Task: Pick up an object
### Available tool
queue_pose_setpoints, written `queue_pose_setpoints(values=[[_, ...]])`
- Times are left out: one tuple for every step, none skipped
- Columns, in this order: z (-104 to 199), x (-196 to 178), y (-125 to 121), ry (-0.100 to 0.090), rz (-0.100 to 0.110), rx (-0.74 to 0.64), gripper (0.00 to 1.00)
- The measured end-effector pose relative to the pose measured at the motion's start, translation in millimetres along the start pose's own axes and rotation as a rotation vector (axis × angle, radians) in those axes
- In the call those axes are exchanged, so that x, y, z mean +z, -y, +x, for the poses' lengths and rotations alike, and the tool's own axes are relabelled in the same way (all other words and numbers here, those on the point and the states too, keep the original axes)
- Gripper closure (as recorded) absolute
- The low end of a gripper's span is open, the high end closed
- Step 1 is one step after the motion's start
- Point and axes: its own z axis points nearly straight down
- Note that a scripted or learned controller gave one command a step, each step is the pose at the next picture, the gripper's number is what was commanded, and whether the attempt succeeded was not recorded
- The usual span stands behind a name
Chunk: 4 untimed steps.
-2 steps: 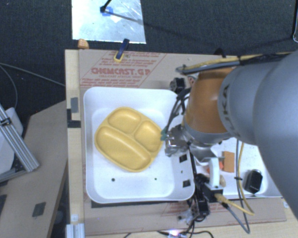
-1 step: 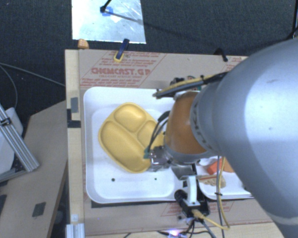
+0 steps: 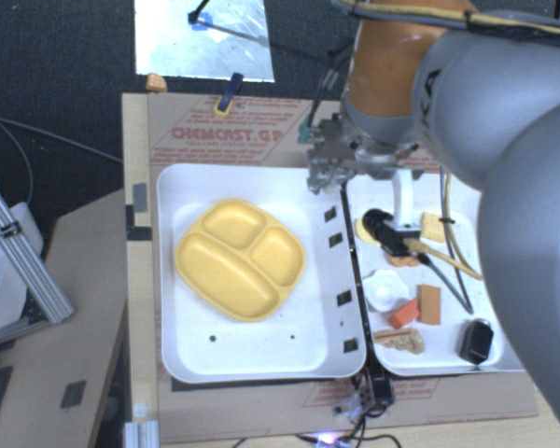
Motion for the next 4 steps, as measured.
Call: queue_pose_setpoints(values=[[39.1, -68.9, 30.6, -0.001, 0.017, -0.003, 1.0], [36.7, -75.6, 29.1, 0.002, 0.019, -0.006, 1.0], [36.8, -86.1, 28.3, 0.002, 0.018, -0.013, 1.0], [36.8, -96.6, 27.4, 0.002, 0.016, -0.02, 1.0]])
